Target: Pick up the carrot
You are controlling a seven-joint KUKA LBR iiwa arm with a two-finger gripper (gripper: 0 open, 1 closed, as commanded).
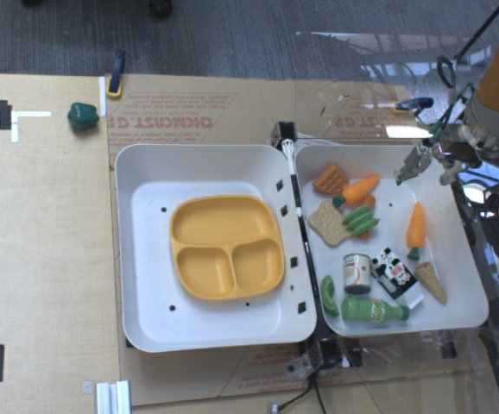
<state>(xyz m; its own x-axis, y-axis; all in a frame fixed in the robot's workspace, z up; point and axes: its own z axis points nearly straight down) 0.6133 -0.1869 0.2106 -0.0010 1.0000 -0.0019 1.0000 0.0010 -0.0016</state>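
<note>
Two orange carrots with green tops in right bin (pixel 465 257): carrot (pixel 357 189) lying slanted near back, other carrot (pixel 416 226) standing lengthwise near right side.

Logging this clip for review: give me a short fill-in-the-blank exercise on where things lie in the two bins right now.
1. The yellow divided plate lies in the ____ bin.
2. The green bottle lies on its ____.
3. The plate has ____ compartments.
4. The gripper hovers over the ____ bin.

Missing words: left; side; three; right
</note>
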